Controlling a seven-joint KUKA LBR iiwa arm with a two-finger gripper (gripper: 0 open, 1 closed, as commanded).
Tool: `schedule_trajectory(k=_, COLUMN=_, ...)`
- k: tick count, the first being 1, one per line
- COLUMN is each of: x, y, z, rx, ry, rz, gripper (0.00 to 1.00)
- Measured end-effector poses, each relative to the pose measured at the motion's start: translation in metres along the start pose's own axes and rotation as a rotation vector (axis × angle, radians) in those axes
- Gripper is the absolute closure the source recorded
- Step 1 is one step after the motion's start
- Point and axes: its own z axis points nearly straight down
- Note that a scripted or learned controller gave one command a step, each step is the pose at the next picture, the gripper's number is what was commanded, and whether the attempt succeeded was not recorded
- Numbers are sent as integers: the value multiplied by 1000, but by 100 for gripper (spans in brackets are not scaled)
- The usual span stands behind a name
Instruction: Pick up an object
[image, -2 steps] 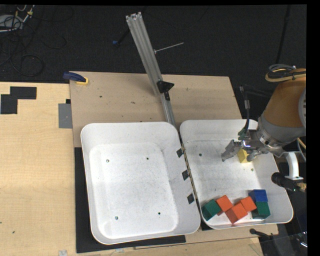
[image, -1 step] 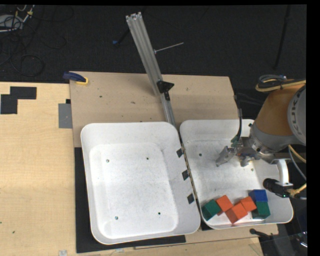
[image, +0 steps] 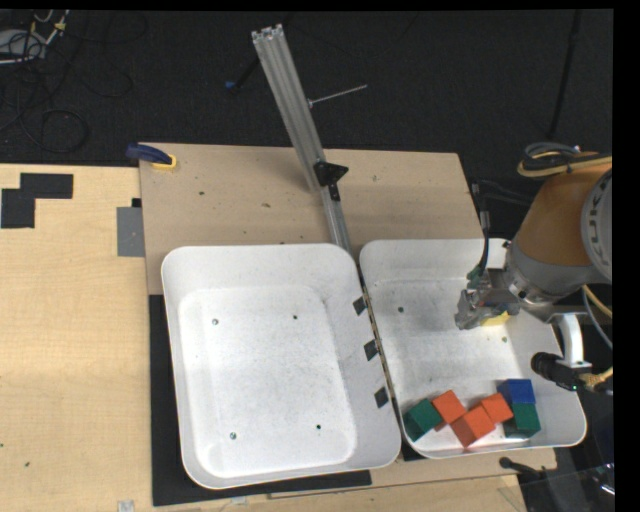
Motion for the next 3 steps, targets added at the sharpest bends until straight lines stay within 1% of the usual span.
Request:
schedule_trajectory(k=1, x=3, y=-3, z=-43, rx=-6, ry=-1, rz=-6, gripper=100)
schedule_trajectory(k=2, x=2, y=-3, z=-74, rx=-6, ry=-1, rz=-12, gripper=100)
schedule_trajectory(k=3, x=44, y=9, z=-78, rx=-3, ry=0, rz=-14, gripper=100)
